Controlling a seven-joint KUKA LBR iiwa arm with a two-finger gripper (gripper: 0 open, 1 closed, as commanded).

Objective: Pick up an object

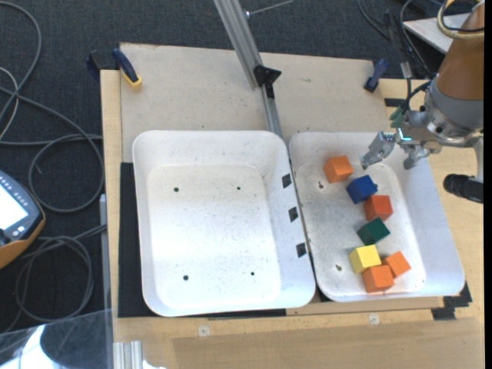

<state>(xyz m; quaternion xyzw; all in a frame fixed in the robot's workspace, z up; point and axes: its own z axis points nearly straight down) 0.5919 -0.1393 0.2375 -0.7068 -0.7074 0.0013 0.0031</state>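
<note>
Over the far end of the right shallow white plastic bin (434, 229), your gripper (395, 151) hangs with fingers apart and nothing between them. That suits a descent onto the small blue cube (361, 188) or orange cube (337, 168) just beside it.

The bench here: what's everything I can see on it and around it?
Bins: 2, white, side by side; left, right.
Cubes: 7, all in the right bin: orange, blue, red-orange, green, yellow, two orange at the near end.
Clamps: 2, blue, far bench corners.
Pole: 1, grey metal, slanting above the bins.
Cables: several, black, on the floor at left.
Arm: 1, grey and orange, at right.
Gripper: 1, open, above the right bin's far end.
</note>
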